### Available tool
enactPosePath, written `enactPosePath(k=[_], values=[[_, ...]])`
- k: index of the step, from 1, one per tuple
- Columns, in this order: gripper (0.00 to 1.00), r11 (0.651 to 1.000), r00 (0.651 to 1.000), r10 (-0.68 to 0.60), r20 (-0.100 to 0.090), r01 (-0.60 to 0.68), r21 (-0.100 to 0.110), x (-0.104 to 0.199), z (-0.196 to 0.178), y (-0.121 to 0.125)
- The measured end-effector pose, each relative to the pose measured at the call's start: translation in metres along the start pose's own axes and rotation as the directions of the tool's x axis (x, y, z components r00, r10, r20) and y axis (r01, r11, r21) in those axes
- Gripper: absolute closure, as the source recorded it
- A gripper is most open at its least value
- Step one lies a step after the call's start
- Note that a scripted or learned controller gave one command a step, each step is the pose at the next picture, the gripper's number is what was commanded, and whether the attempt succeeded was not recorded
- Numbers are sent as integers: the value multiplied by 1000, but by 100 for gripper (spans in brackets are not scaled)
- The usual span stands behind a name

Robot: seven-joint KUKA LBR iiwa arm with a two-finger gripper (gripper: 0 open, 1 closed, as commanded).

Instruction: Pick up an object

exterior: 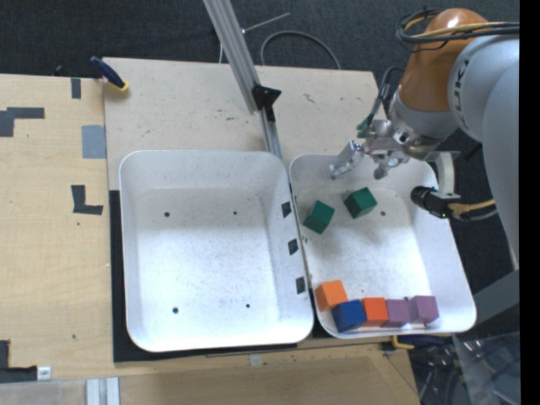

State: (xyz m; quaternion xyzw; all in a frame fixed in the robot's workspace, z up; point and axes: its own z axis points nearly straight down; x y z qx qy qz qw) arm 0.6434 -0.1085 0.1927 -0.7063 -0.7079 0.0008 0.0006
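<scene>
My gripper (360, 166) hangs over the far end of the right bin (439, 251), its two fingers spread apart with nothing between them. Two green blocks lie just below it: one (360, 202) close under the fingers, the other (319, 217) a little to the left near the bin's inner wall. Along the near wall sits a row of blocks: an orange one (332, 294), a blue one (348, 315), a second orange one (375, 310), and two purple ones (398, 311) (423, 308).
The left bin (202, 251) lies beside the right one. A slanted metal rail (232, 40) runs from the top down to the gap between the bins. A black cable (295, 45) loops on the bench behind.
</scene>
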Motion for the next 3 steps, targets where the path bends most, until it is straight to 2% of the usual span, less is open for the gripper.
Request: enactPosePath(k=[1, 2, 3], values=[[0, 1000, 1000, 7, 1, -7, 10, -69, 103, -50], [0, 1000, 1000, -1, -4, 1, 5, -1, 102, -106], [0, 1000, 1000, -7, -2, 7, -9, 81, -4, -71]])
